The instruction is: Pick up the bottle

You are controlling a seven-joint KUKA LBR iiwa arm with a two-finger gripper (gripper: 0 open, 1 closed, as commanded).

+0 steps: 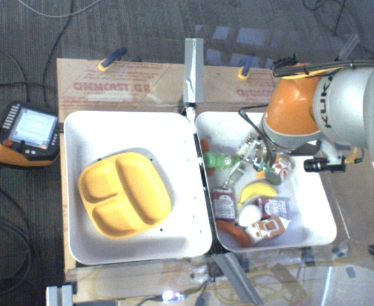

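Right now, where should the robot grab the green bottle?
Probably around its middle, coming straight down. The green bottle lies on its side by the left wall of the right bin, so the round body faces up. The banana and cartons sit lower, leaving room above.

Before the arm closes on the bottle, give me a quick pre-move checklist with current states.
1. Bottle located: ok, green, lying on its side by the left wall of the right bin.
2. Gripper near bottle: ok, it sits just right of the bottle's end.
3. Bottle between the fingers: cannot tell.
4. Clutter near target: not ok, banana and red carton lie close below.
5. Left bin contents out of the way: ok, yellow tray is well clear.
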